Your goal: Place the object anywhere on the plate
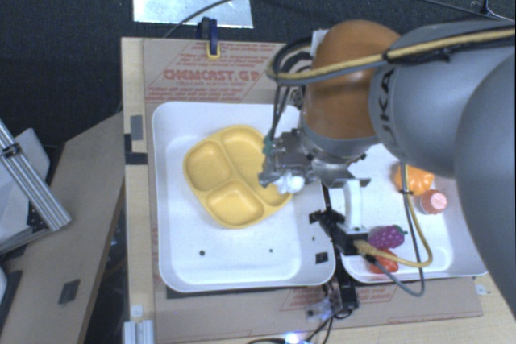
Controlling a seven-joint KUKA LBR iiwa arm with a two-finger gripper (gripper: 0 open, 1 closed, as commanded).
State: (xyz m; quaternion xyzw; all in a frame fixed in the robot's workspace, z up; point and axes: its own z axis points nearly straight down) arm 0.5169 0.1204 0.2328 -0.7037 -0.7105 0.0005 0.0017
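A yellow plate (222,173) with three compartments lies in the left white bin (234,258). My gripper (280,176) hangs over the plate's right edge. A small white object (292,183) sits at its fingertips, just at the plate's rim. The wrist and arm cover the fingers from above, so their spread is hidden.
The right bin (451,254) holds a purple grape bunch (387,237), a red piece (385,260), an orange object (413,177) and a pink one (435,202). Cables run along the arm and across the divider. The arm's grey bulk covers the upper right.
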